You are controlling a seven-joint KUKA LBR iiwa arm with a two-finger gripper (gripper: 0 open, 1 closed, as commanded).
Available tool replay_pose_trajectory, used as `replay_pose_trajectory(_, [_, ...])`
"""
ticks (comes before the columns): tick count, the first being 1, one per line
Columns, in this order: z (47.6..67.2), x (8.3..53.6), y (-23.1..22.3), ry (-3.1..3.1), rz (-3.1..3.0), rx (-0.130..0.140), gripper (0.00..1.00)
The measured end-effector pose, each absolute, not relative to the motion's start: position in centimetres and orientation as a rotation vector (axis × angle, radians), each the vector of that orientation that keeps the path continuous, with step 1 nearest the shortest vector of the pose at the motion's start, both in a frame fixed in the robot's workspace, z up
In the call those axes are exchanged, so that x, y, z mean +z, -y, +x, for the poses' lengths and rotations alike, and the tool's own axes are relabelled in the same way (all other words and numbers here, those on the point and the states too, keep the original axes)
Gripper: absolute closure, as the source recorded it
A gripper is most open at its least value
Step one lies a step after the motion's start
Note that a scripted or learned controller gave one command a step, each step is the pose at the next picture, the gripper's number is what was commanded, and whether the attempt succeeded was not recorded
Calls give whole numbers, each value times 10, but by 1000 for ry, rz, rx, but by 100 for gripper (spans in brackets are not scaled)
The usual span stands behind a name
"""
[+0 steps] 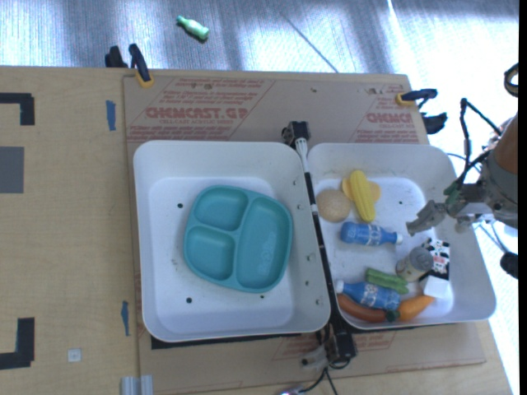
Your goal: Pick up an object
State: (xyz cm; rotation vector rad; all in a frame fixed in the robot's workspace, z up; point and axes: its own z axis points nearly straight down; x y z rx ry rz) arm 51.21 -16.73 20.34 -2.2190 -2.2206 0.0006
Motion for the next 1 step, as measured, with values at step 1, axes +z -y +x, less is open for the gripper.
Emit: replay_pose_trajectory(1, [523,112,212,2326,-2096,-6,0])
